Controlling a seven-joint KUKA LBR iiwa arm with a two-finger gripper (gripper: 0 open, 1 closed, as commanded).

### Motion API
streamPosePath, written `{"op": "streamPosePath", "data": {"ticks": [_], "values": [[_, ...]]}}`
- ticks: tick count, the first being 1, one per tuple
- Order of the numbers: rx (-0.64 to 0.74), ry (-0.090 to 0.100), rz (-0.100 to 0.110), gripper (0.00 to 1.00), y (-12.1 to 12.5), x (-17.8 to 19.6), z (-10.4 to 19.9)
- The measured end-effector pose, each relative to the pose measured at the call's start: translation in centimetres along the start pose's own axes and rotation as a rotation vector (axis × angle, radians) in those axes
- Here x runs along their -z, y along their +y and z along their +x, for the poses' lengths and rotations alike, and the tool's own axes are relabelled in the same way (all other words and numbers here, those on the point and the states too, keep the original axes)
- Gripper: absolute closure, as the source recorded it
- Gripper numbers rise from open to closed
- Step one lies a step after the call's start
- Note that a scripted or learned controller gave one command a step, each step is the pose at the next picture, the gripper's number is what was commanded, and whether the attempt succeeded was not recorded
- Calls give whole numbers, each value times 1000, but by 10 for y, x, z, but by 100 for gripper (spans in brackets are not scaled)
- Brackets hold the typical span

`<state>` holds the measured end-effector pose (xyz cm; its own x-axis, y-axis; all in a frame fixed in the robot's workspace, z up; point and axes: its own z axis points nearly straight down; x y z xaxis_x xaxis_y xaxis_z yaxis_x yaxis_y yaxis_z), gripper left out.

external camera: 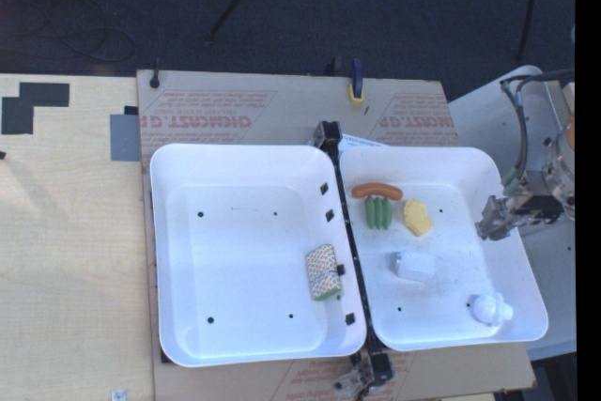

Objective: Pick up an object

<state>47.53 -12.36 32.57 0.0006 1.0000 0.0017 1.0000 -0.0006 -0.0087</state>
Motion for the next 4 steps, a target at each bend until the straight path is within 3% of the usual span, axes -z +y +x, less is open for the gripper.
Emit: {"op": "streamPosePath", "data": {"ticks": [1, 2, 3, 4], "values": [[-6, -3, -4, 100, 0, -37, -95], [8, 2, -5, 100, 1, -29, -19], [2, 1, -2, 100, 1, -19, -23], [-3, 0, -2, 100, 0, -95, -93]]}}
